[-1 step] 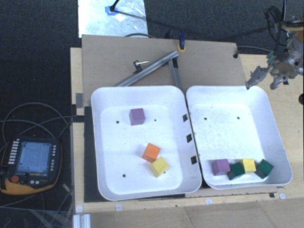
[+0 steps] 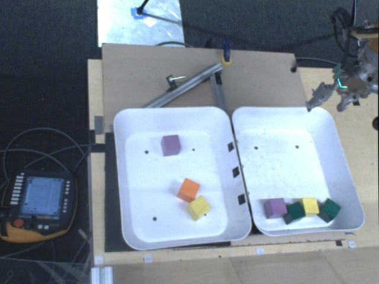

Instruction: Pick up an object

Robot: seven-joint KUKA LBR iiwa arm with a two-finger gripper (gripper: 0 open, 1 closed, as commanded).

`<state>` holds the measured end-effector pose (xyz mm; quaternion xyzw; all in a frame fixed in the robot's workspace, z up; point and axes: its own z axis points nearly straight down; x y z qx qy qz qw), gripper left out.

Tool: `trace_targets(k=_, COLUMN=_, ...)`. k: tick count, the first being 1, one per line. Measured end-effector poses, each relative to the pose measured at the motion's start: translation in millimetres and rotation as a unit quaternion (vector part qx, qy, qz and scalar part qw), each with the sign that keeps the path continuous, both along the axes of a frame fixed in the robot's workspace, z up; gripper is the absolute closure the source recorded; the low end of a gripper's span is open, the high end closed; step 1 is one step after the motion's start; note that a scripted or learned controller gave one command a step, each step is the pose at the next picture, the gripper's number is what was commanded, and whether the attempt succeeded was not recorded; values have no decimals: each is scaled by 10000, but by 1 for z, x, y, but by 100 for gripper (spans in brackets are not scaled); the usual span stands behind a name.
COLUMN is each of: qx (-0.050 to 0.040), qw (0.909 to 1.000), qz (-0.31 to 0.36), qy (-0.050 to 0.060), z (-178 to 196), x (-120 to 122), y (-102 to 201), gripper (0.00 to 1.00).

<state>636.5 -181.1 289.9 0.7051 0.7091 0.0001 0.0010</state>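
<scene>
The left bin (image 2: 127, 158) holds a purple cube (image 2: 170, 145), an orange cube (image 2: 188, 189) and a yellow cube (image 2: 199, 207); the orange and yellow ones touch. Along the right bin's (image 2: 343, 158) front wall sit a purple cube (image 2: 275, 207), a dark green block (image 2: 293, 212), a yellow cube (image 2: 310, 205) and another green block (image 2: 329, 209). My gripper (image 2: 330, 101) hangs past the right bin's far right corner, above the rim. It is open, with nothing between its fingers, and far from every cube.
A metal bar (image 2: 183, 84) lies slanted on the brown board (image 2: 254, 76) behind the bins. A teach pendant (image 2: 38, 203) with cables rests on the floor at left. A shiny sheet (image 2: 139, 13) lies at the top.
</scene>
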Motion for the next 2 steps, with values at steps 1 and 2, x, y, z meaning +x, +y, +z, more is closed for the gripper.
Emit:
trace_targets(k=1, qx=6, qw=10000, qz=-13, qy=20, z=-47, x=-9, y=4, gripper=0)
trace_targets(k=2, qx=10, qw=10000, qz=-15, qy=31, z=-110, x=-10, y=5, gripper=0)
